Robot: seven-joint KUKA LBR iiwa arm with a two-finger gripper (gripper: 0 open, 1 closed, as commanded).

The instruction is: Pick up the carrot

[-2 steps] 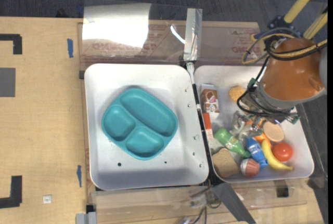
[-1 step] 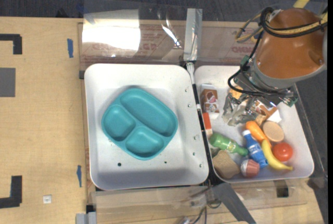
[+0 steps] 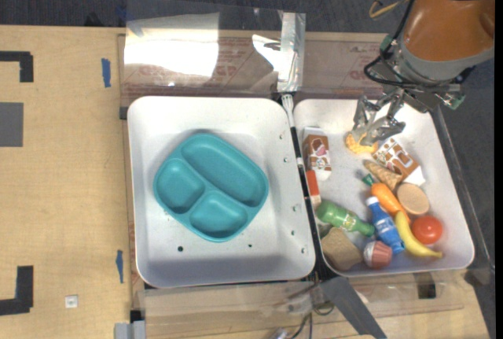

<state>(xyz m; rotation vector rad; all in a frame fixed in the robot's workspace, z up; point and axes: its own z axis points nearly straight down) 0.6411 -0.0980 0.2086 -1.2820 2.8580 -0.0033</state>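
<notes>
The carrot is a short orange piece lying in the middle of the right bin, between a blue bottle and a round beige slice. My gripper hangs over the far part of that bin, up and slightly left of the carrot and well apart from it. It looks open, with nothing between its fingers. Its tips stand just above a small yellow piece and a brown and white packet.
The right bin also holds a red and white box, green bottle, banana, tomato, brown bread piece and pink cupcake. A teal divided plate sits in the left bin.
</notes>
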